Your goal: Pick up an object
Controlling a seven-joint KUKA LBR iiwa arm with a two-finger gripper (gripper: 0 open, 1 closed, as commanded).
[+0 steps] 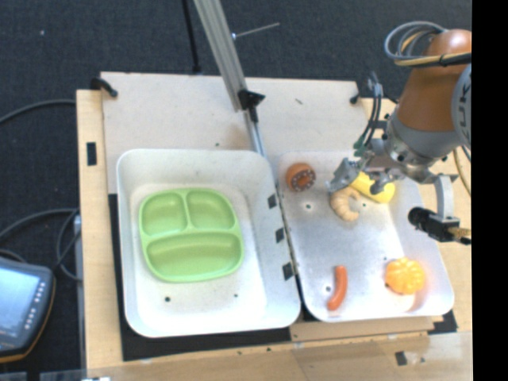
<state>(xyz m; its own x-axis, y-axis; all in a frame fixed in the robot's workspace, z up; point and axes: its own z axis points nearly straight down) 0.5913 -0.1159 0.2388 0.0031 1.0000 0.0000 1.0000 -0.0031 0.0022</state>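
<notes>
The right bin [373, 244] holds several small items. A round brown piece [300, 176] lies near its far left corner, with a beige curved piece [344, 205] just right of it. A yellow item [375, 188] lies partly under the arm's wrist. Near the front are an orange fruit [404, 276] and a red sausage-shaped item [338, 287]. My gripper [354, 176] hangs low over the far part of this bin, right above the yellow item and just behind the beige piece. The wrist hides part of the yellow item.
The left bin [135, 292] carries a green divided plate [190, 234]. A slanted metal bar [226, 54] rises from the bench behind the two bins. A black fitting [432, 223] sticks out at the right bin's right rim.
</notes>
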